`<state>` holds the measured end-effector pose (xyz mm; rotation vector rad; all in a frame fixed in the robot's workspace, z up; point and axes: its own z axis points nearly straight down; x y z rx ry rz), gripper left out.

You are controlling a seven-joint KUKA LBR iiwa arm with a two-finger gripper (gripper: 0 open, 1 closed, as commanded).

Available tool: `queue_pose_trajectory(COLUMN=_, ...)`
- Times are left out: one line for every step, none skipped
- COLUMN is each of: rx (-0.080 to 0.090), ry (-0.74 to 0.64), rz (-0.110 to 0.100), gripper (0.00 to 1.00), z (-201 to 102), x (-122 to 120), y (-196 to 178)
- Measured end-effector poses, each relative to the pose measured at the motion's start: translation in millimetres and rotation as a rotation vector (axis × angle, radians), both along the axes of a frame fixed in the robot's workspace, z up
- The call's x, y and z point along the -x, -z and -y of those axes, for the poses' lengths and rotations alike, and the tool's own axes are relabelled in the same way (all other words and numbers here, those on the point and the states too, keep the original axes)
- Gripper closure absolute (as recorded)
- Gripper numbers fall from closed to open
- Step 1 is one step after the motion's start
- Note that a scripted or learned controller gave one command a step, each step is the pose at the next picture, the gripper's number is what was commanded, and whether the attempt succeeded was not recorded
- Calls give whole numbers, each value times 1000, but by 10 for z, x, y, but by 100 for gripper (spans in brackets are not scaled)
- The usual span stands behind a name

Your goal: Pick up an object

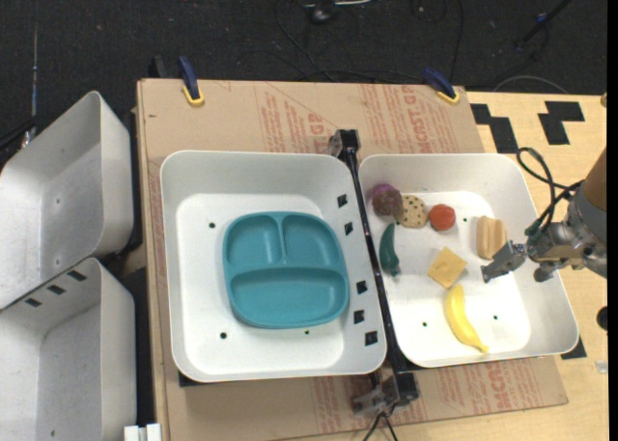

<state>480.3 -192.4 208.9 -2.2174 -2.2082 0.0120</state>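
— What's hard to see?
— My claw (pixel 519 262); I can't tell how it sits.
— The banana (pixel 463 319)?
— In the right bin (pixel 502 171), maybe pointing top-left to bottom-right.

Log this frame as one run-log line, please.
end effector: over right bin right side, nothing held | banana, cheese, bread roll nearby | teal tray in left bin

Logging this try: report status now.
Gripper open, holding nothing, over right bin. Bread roll just left of it, cheese and banana close by. Nothing in the way.
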Motion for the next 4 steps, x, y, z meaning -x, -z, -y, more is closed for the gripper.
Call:
queue_pose_trajectory(rx=4, ry=-5, rz=13, gripper=0, z=-7, x=-32, y=-70)
queue_pose_trajectory(rx=1, ry=-3, rz=8, gripper=0, z=-64, x=-14, y=559)
queue_pose_trajectory(rx=2, ry=-2, rz=12, gripper=0, z=-2, x=-57, y=1023)
queue_pose_trajectory(rx=2, ry=-3, rz=12, gripper=0, z=-7, x=-56, y=1175)
